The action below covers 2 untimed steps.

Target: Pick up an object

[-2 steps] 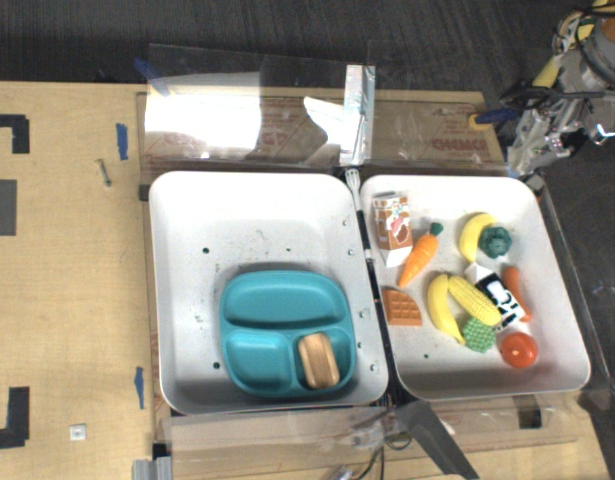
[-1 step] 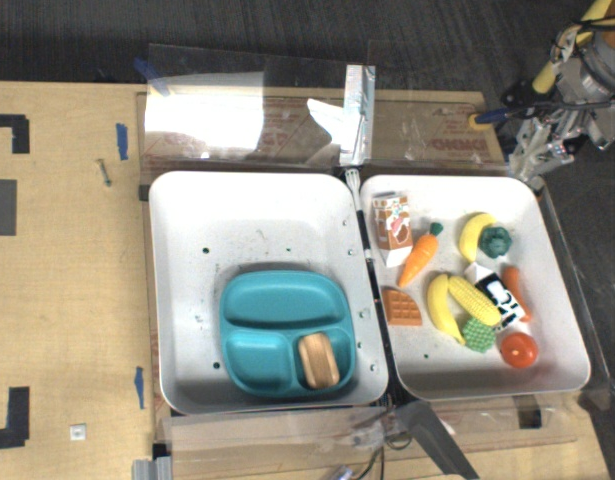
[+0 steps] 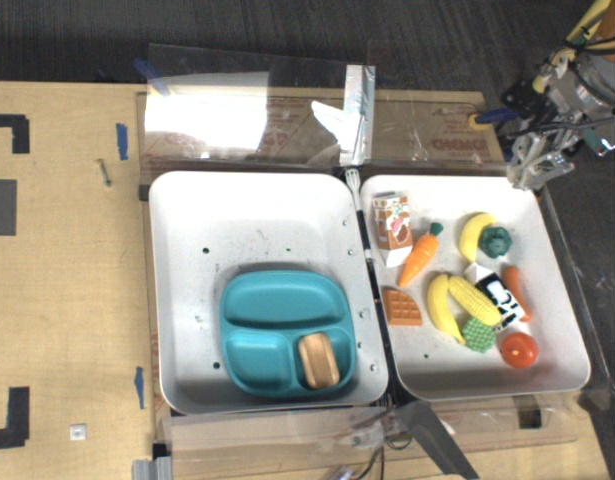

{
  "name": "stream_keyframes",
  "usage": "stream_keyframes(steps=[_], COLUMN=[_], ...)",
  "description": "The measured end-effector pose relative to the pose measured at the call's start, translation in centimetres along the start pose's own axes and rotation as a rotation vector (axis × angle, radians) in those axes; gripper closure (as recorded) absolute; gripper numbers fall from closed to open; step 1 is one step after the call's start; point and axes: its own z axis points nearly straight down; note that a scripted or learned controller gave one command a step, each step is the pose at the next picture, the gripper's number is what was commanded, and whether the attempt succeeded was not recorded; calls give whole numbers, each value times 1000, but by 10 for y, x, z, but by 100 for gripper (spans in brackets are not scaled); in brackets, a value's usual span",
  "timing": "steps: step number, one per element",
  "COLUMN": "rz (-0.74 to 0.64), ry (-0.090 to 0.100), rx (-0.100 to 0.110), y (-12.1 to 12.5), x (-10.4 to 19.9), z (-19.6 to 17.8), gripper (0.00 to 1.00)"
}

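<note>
Claw (image 3: pixel 535 168) hangs over the right bin's (image 3: pixel 567 313) far right corner, grip state unclear; the nearest toy, a lemon (image 3: pixel 474 234), lies toward the bin's middle.

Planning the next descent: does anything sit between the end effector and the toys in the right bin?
Nothing visible does. The end effector hangs by the right bin's far right corner, and the nearest toy, a lemon, lies uncovered below it.
</note>
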Motion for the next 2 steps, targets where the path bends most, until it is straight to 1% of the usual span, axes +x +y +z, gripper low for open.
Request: stream_keyframes(steps=[1, 2], rz=[-94, -208], ry=[-6, -6], rx=[5, 6], y=[-2, -22], x=[0, 9], z=[-16, -23], gripper=[100, 100])
